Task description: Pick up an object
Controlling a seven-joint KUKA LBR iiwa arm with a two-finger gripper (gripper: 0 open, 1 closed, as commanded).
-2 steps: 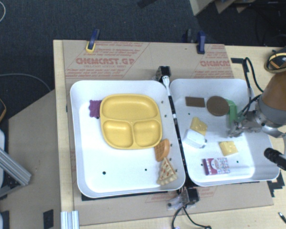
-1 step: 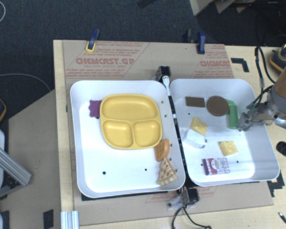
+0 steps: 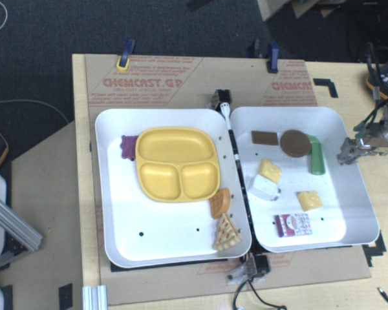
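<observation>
The gripper [image 3: 357, 148] is a small grey metal piece with dull silvery parts, and thin dark cables run above it.

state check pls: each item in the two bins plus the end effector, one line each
yellow divided tray: flat in left bin, compartments bare
purple piece: partly under the tray's left edge
waffle piece: flat, left bin's front right corner
green bottle: lying on its side, right bin
brown disc: flat, touching the bottle
red packet: flat, right bin's front
end effector: over right bin's right rim, holding nothing visible
</observation>
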